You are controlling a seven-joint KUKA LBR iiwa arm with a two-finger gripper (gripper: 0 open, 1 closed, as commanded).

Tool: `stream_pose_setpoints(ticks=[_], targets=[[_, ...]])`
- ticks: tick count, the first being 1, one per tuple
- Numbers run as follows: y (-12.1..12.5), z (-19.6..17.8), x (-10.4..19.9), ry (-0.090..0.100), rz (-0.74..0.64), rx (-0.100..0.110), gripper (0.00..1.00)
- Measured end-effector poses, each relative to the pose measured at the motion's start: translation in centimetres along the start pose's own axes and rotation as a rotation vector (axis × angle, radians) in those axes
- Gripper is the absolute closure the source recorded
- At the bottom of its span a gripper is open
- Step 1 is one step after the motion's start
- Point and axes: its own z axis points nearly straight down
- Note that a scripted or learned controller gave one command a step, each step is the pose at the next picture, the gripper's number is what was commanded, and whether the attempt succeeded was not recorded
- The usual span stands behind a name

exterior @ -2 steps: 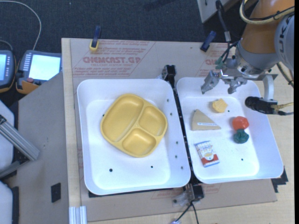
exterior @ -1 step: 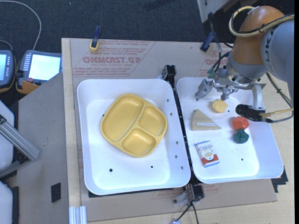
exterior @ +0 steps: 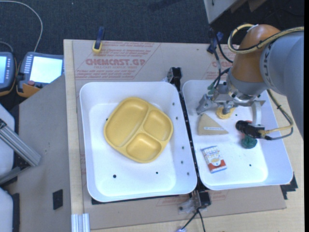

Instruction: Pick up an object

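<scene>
Crowding the tool (exterior: 218,104), whose state I cannot tell: cheese wedge (exterior: 210,125), yellow ring (exterior: 223,113), small carton (exterior: 214,159).

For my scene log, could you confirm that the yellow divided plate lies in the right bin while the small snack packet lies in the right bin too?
Not quite: the camera view shows the yellow divided plate in the left bin, not the right. The small snack packet does lie in the right bin.

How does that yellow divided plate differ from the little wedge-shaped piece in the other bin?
The yellow plate is large, rounded and split into three compartments; the wedge is small, triangular and plain. The plate is bright yellow, the wedge pale tan. The plate lies alone in the left bin; the wedge lies close under the pincer. Both lie flat.
</scene>
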Motion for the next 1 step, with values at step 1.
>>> stream_pose_setpoints(ticks=[1], targets=[[0.15, -1.32, -0.02, -0.001, 0.001, -0.006, 1.0]])
